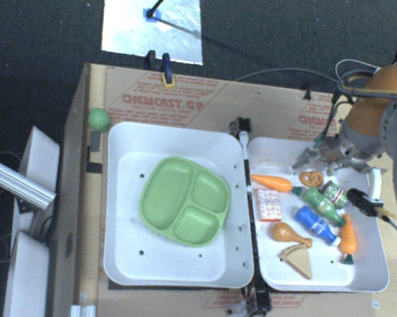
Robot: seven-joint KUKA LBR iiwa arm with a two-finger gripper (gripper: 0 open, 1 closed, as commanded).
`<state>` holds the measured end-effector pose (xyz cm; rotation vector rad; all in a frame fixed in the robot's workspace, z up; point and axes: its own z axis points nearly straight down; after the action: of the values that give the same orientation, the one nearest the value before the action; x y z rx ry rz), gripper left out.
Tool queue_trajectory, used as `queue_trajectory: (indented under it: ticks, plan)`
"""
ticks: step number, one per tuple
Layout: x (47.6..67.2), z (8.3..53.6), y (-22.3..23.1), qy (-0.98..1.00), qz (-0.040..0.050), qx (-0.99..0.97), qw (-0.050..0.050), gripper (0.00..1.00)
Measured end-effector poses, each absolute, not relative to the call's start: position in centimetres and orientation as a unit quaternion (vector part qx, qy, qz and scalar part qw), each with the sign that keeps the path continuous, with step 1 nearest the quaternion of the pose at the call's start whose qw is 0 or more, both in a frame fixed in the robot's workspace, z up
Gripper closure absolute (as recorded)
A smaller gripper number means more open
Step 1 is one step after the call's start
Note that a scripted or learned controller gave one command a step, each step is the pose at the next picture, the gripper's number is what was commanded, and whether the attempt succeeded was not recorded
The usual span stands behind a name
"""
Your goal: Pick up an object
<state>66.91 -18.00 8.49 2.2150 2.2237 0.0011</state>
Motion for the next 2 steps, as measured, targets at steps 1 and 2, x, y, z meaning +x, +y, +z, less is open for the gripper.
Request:
queue_trajectory:
  ticks: [1, 2]
  plan:
    - [66.9, 8.5, -17.9, 0.708, 0.0002, 0.706, 0.001, 0.00]
    - [66.9, 8.5, -19.3, 0.708, 0.0005, 0.706, 0.002, 0.00]
